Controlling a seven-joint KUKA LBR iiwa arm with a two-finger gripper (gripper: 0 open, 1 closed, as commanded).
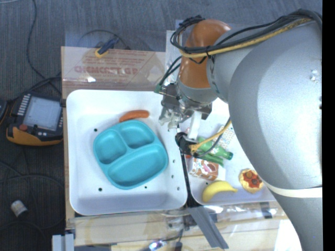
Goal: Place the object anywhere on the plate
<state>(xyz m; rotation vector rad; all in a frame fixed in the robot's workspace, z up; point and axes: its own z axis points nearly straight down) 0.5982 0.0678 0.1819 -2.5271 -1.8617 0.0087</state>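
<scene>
You see faint reddish lettering on the clear sheet (pixel 112 69) to the left of the gripper (pixel 175 120); it cannot be read.

The plate (pixel 132 153) looks like smooth, matt turquoise plastic. Both bins (pixel 84 140) are glossy white plastic. The arm (pixel 277 98) has a smooth grey shell, and the floor (pixel 78 9) is rough carpet.

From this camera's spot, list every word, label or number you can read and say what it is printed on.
Reddish lettering on the clear sheet behind the left bin: a line of print, too blurred to read.
Screen of the handheld pendant on the floor: too small to read.
Printed packet in the right bin: pictures and print, not legible.
Blue plate: no text.
</scene>
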